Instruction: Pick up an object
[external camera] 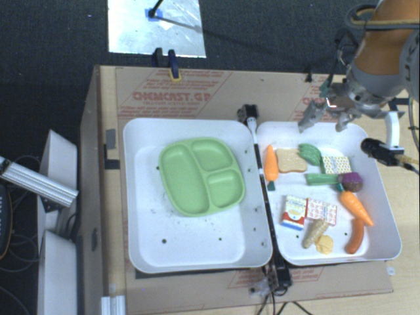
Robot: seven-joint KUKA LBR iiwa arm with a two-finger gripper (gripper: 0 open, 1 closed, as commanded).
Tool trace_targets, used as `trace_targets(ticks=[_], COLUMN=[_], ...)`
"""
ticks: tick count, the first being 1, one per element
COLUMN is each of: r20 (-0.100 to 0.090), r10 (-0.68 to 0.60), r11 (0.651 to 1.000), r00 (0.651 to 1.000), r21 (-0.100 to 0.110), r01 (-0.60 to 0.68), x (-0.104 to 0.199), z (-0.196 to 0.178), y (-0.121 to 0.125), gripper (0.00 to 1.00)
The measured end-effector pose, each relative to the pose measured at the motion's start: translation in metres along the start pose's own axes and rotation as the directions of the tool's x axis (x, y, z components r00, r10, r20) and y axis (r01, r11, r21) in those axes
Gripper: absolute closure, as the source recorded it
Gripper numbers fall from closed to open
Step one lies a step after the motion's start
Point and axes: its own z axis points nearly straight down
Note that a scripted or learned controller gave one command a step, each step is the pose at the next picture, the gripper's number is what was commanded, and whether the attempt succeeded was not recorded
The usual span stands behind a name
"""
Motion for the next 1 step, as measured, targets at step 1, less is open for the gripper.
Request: trace_targets(ticks=[1], r20=[0.001], r10=[0.002], r11=[1.000], r00=[1.000], r21=[0.004], r01=[-0.002], x=[-0.0565], z=[0.1321], y=[-0.0093], gripper=[0.00])
